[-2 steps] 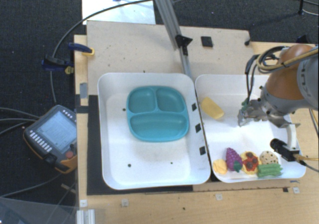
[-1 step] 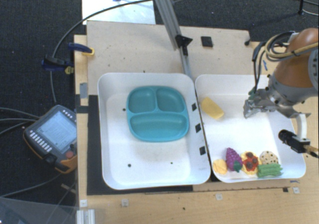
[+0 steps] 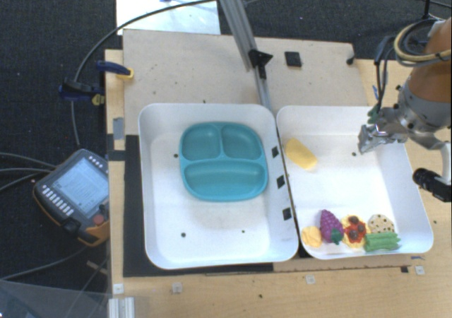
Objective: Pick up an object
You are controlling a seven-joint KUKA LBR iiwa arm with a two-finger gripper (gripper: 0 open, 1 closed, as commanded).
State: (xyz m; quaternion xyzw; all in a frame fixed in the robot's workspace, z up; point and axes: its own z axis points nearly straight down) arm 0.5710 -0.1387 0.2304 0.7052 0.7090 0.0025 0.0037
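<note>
1. Hovering at the right edge of the frame, the gripper [image 3: 369, 138] hangs over the upper right part of the right bin [image 3: 339, 189]; nothing shows between its fingers, and at this size I cannot tell whether they are spread or closed.
2. Task status: no object is lifted. Judged from the layout, the approach and the grasp both remain to be done.
3. Candidate objects, all in the right bin. One yellow block [image 3: 301, 153] lies alone in the upper left part of that bin, apart from the gripper and to its left.
4. Along the bin's lower edge sits a tight row of five toy foods: one small yellow piece [image 3: 311, 237], one purple grape bunch [image 3: 330, 225], one red-and-orange piece [image 3: 354, 230], one speckled cookie [image 3: 381, 223] and one green pod [image 3: 382, 241]. Several touch; the exact borders between them are hard to read.
5. Count in the right bin: six objects.
6. The left bin [image 3: 162, 225] holds one teal divided plate [image 3: 223, 162] with three compartments, upper centre of that bin.
7. Bins: two, side by side, rims touching at centre frame.
8. Judgement: the yellow block is the nearest isolated target; the clustered row would likely be harder to grasp cleanly.
</note>
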